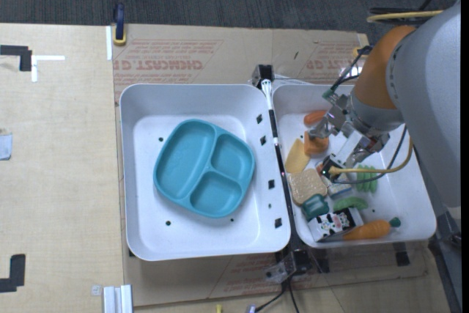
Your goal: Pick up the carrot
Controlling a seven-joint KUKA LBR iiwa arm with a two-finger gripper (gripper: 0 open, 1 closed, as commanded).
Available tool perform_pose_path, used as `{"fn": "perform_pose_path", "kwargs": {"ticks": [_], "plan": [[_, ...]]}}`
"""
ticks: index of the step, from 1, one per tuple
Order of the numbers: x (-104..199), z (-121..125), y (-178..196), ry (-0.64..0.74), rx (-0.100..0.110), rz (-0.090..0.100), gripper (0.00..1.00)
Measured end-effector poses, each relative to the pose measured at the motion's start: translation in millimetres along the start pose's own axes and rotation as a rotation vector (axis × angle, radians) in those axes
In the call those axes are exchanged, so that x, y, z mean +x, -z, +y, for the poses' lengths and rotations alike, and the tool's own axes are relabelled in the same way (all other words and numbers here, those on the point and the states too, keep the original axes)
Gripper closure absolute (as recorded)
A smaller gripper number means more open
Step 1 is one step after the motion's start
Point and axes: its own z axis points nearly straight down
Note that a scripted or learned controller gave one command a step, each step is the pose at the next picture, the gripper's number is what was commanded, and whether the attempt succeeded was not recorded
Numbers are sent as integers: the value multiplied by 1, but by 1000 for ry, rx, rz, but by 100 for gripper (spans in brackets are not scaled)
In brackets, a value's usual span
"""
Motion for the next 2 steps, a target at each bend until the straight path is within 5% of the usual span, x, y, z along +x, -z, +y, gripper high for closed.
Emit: {"fn": "perform_pose_path", "kwargs": {"ticks": [1,2], "plan": [[21,-74,92,-209,12,-15,0],[42,-148,92,-457,13,-18,0]]}}
